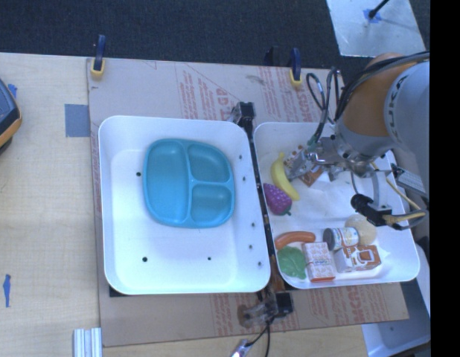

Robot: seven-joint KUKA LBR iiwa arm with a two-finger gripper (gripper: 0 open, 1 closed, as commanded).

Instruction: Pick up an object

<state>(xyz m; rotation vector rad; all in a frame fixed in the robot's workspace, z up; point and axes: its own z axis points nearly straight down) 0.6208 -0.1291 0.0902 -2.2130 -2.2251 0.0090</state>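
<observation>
Yellow toy banana [283, 178] lies at the right bin's [409, 270] left side, purple grapes [277, 198] just below it. Gripper [304, 166] hangs low just right of the banana, over the bin's upper part; whether it grips anything cannot be told. Step looks like the approach or descent for a grasp, nothing visibly lifted. Next move likely needs the tool centred over one item and closed on it. Sausage [295, 239], green piece [292, 262], small cartons [319, 261] and a can [342, 237] crowd the bin's lower edge. Left bin [118, 266] carries a blue divided plate [189, 182].
</observation>
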